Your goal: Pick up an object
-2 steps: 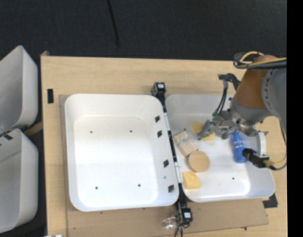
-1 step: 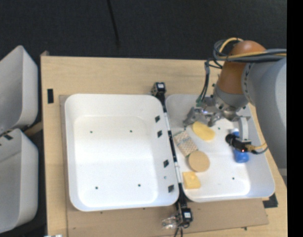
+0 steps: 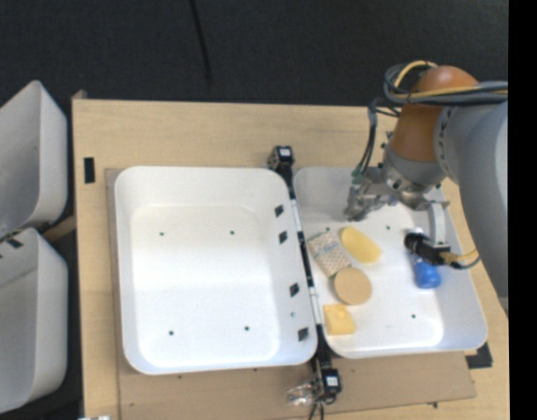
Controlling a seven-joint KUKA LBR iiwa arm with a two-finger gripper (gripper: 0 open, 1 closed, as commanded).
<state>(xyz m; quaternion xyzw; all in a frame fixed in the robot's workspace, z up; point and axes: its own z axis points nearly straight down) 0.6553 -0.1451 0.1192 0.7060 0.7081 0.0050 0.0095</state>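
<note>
The gripper (finger state cannot be told) hangs just above-left of the yellow oval piece, whose long axis runs diagonally.

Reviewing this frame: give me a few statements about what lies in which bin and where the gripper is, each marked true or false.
1. The yellow oval piece lies in the right bin. True.
2. The blue object lies in the left bin. False: it is in the right bin, near its right side.
3. The gripper is over the right bin's far part. True.
4. The round tan disc sits between the gripper's fingers. False: it lies on the bin floor, apart from the gripper.
5. The yellow cube lies near the bins' divider. True.
</note>
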